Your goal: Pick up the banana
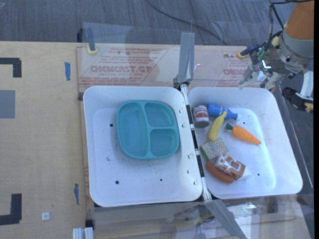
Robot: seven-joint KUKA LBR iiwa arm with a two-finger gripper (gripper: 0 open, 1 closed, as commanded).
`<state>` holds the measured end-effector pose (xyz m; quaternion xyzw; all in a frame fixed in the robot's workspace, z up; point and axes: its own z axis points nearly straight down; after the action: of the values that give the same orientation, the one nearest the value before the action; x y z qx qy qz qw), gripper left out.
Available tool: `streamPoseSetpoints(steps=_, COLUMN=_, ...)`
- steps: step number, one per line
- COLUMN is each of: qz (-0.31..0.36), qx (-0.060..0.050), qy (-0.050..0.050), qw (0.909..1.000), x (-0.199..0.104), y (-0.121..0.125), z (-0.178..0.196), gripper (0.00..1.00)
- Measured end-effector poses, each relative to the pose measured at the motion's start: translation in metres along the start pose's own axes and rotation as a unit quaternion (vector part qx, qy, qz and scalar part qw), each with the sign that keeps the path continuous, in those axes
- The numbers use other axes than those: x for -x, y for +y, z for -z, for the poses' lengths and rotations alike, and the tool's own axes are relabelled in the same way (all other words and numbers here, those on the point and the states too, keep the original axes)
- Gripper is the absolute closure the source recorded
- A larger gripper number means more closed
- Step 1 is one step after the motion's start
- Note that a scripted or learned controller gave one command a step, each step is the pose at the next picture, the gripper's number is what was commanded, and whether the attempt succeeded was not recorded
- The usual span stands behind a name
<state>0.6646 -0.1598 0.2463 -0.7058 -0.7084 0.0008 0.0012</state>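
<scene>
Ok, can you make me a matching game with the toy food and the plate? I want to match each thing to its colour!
Things:
1. banana
2. carrot
3. divided plate
4. bottle

Colours:
A. teal
B. blue
C. yellow
D. orange

Right pairs: 1-C, 2-D, 3-A, 4-B.
</scene>
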Motion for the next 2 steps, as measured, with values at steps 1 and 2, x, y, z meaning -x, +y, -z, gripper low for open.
streamPoseSetpoints(steps=1, qz=-0.015, qx=0.0, qy=0.0, qw=0.9999, x=0.03, y=-0.041, z=-0.123, gripper=0.0)
streamPoseSetpoints(steps=2, qz=0.007, qx=0.005, qy=0.0, qw=1.0, x=0.025, y=-0.085, z=-0.159, gripper=0.0)
